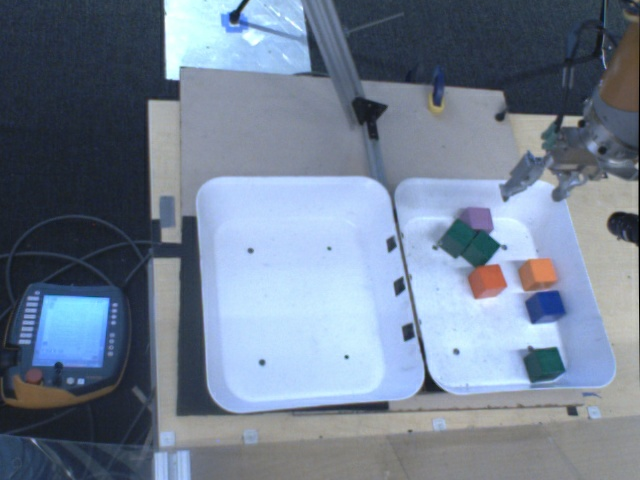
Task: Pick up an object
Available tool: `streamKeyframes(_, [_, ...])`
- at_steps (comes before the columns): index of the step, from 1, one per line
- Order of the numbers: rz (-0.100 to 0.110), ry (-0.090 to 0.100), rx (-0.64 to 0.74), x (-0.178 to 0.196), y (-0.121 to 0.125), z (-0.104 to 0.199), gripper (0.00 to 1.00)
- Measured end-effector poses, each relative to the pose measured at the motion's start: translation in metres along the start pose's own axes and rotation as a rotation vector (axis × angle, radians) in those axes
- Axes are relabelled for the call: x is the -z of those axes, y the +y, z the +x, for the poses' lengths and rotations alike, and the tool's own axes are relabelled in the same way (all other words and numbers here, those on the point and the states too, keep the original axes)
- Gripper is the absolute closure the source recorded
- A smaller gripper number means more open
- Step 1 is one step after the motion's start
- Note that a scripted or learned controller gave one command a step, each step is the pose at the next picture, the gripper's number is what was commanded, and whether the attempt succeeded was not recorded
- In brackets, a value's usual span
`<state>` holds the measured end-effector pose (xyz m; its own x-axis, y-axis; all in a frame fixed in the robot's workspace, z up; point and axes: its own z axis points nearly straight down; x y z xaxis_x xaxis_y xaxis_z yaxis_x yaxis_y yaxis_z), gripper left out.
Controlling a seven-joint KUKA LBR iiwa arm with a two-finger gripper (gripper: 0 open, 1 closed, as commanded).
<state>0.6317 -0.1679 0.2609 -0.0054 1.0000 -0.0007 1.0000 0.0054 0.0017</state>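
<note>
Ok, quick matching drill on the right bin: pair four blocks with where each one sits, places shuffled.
Blocks:
1. purple block
2. blue block
3. red-orange block
4. lone green block

Places:
A. near front right corner of the right bin
B. just behind the green pair, farthest back
C. directly in front of the orange block
D. left of the orange block, in front of the green pair

Pairs: 1-B, 2-C, 3-D, 4-A
</note>
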Motion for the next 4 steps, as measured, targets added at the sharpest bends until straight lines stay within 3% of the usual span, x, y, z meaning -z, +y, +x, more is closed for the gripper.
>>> streamKeyframes(1, [0.0,0.0,0.0,0.0,0.0,0.0,0.0])
streamKeyframes(3, [0.006,0.002,-0.002,-0.101,-0.008,0.011,0.0])
streamKeyframes(4, [-0.001,0.003,0.0,-0.145,0.002,0.017,0.0])
